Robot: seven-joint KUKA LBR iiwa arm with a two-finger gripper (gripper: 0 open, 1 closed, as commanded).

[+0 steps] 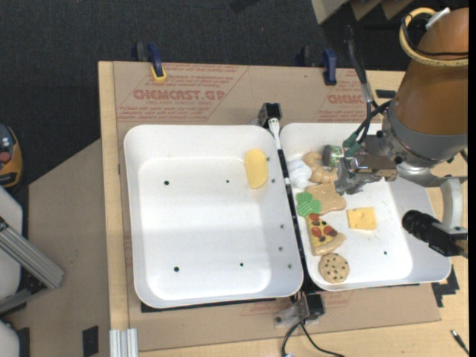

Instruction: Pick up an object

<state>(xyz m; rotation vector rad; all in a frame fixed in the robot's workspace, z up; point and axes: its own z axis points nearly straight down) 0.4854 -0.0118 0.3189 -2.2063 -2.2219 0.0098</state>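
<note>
**Inspector:** State the arm's position.

**Assistant:** The arm [435, 88] reaches in from the right, over the right bin [405, 266]. Its gripper [349, 175] hangs over the bin's upper middle, above the cluster of toy food.

**Inspector:** Fingers?

**Assistant:** I cannot tell whether they are apart or together; the wrist body hides them. Nothing is seen between them.

**Inspector:** Contents of the right bin.

**Assistant:** A white piece [299, 172] lies by the divider. Just beside it are tan lumps [320, 171], at the gripper's left. Below them is a tan slab [327, 198], touching a green leaf [306, 203]. Under those lies a pizza slice [324, 233], then a cookie [334, 268] near the front wall. A cheese square [362, 219] lies apart, right of the pizza slice.

**Inspector:** Left bin?

**Assistant:** The left bin [149, 222] holds one yellow oval piece [256, 168], in its upper right part, near the divider.

**Inspector:** Bench?

**Assistant:** Both bins sit on a brown board [119, 125], held by two blue clamps [155, 59] at its far edge.
</note>
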